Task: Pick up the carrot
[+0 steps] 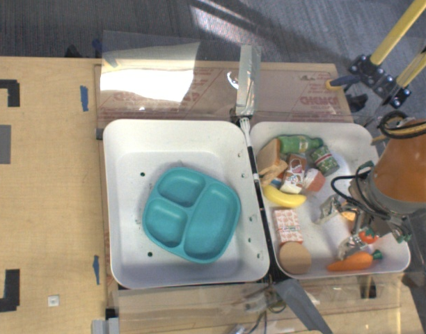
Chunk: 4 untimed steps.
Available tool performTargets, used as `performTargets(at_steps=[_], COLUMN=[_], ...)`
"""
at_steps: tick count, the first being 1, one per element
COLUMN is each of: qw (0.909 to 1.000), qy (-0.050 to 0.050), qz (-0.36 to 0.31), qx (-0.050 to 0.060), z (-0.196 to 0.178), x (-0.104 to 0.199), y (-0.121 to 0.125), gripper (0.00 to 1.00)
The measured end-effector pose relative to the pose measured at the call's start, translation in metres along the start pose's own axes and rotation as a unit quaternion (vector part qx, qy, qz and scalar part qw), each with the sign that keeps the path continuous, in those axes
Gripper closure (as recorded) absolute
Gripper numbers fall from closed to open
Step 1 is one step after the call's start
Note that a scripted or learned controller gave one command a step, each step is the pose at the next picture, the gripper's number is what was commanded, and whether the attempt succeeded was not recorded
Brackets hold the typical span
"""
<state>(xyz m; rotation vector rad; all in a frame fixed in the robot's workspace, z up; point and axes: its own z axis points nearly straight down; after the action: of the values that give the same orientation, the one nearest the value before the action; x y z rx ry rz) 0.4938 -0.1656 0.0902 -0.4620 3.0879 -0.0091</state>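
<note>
Teal and sectioned, one tray sits in the left bin. The right bin holds one banana and one carrot, near its front right corner. The gripper hovers just above it; whether it's parted, I cannot tell. It should drop straight and pinch mid-carrot.

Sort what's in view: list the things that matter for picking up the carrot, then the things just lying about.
For the job:
orange carrot, lying near the right bin's front right corner
gripper, low over the carrot
right white bin

Lying about:
teal divided plastic tray in the left white bin
yellow banana
green bottle
tan round block
</note>
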Motion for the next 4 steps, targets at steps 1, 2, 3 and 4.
performTargets(at_steps=[1,2,3,4], qw=[1.0,1.0,0.9647,0.9288], qy=[0.003,-0.003,0.002,0.003], qz=[-0.007,-0.008,-0.263,-0.371], qx=[-0.001,0.002,-0.002,-0.004], z=[0.001,-0.012,0.001,0.003], x=[-0.019,-0.024,-0.036,-0.08], y=[0.003,0.004,-0.054,-0.056], gripper=[0.0,1.0,1.0,1.0])
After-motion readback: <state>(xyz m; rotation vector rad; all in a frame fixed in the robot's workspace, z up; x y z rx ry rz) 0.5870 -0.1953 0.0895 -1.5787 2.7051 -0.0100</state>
